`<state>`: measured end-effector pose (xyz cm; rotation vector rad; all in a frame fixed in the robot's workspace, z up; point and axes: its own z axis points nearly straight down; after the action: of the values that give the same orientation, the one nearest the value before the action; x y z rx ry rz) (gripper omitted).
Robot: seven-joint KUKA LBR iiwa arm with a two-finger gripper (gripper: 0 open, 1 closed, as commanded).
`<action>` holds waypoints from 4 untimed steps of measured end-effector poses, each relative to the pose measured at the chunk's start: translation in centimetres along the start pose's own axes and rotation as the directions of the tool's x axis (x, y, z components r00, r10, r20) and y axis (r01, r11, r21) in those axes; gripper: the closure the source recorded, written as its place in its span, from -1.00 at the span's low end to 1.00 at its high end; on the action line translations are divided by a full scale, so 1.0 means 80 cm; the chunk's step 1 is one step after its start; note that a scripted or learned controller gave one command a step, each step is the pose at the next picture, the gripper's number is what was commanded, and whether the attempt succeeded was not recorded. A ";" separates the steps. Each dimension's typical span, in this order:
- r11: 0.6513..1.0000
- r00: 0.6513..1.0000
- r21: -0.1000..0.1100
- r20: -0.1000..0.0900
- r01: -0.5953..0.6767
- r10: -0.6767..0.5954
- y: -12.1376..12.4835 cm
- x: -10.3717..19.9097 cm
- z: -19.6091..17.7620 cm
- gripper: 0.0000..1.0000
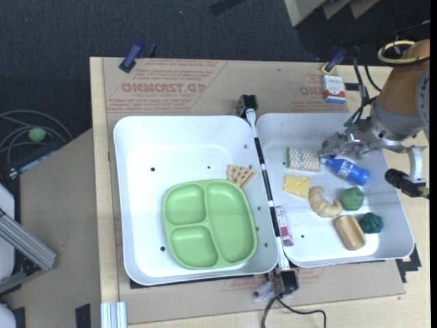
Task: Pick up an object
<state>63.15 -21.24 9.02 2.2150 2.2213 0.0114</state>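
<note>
Green tray (208,224) sits in left bin (136,142). Right bin (389,248) holds bottle (347,170), croissant (325,203), cheese (296,185), cracker (302,158). Gripper (339,146) low beside bottle's cap end, touching or nearly; grip state cannot tell. Nothing visibly lifted, pick not done.

**Count of things in the two bins**

Two white bins: a left bin (136,183) and a right bin (389,241). The left one carries one green divided plate (207,223) and one waffle piece (240,175). The right one carries one cracker (302,158), one blue bottle (347,170), one cheese slice (296,185), one croissant (323,202), one green ball (352,198), one bread roll (349,231) and one dark green lump (371,222)
</note>
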 end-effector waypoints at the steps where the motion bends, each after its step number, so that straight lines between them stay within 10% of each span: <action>1: 1.000 1.000 0.006 0.003 -0.001 0.001 0.045 0.019 0.006 -1.00; 2: 1.000 1.000 0.001 0.005 0.000 0.000 0.046 0.019 -0.008 1.00; 3: 1.000 1.000 0.002 0.005 0.000 0.000 0.046 0.019 -0.008 -1.00; 4: 1.000 1.000 0.010 0.003 -0.004 0.004 -0.053 0.007 0.007 -1.00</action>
<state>58.93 -20.68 8.42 2.2227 2.2207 -0.0021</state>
